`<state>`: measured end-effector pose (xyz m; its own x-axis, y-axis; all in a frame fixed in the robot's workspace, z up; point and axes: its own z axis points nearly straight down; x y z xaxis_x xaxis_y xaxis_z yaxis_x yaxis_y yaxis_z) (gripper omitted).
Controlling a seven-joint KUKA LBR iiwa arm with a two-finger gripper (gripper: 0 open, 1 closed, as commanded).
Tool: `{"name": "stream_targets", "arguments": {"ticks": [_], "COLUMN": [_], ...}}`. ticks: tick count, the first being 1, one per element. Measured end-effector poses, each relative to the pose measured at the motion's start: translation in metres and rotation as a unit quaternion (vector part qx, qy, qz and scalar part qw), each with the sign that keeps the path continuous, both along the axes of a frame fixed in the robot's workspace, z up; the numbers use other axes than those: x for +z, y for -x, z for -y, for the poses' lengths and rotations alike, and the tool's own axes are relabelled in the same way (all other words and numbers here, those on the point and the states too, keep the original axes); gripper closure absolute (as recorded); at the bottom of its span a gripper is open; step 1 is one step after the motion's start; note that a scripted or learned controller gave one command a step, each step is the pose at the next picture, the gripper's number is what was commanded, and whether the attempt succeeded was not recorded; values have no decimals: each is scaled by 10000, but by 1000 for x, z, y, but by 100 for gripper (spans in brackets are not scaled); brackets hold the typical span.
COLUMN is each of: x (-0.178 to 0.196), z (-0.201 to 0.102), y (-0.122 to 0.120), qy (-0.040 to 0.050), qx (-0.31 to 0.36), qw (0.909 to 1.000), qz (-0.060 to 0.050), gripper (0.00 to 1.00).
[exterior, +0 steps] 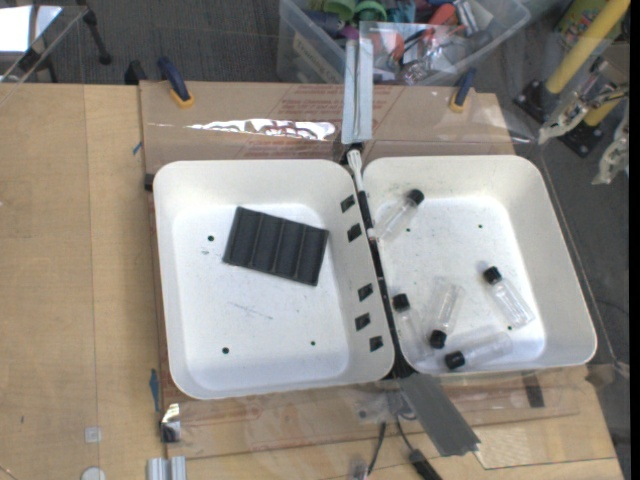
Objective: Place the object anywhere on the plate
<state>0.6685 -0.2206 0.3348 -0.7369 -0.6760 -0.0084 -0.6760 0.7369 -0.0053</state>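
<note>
A black ribbed rectangular plate (275,245) lies flat in the left bin (190,298), toward its back and slightly turned. The right bin (540,218) holds several clear vials with black caps. One vial (396,213) lies near the back left, close to the divider. Another vial (506,298) lies at the right. A third vial (443,311) and a fourth vial (482,348) lie near the front. A loose black cap (400,301) sits by the divider.
A row of small black tabs (362,290) runs along the ridge between the bins. A metal bar (357,88) stands behind that ridge. A clear tub of colourful items (400,8) sits at the back. Wooden bench surface (70,268) lies to the left.
</note>
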Motion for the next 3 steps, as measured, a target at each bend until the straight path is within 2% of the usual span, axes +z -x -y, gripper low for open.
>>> {"name": "stream_targets", "arguments": {"ticks": [1,2,3], "x": [18,-29,-70], "z": [1,0,-1], "y": [0,1,1], "qy": [9,-1,2], "qx": [1201,2168,3087], "qw": [9928,9762,9511], "qz": [3,-29,-30], "gripper": [0,0,0]}}
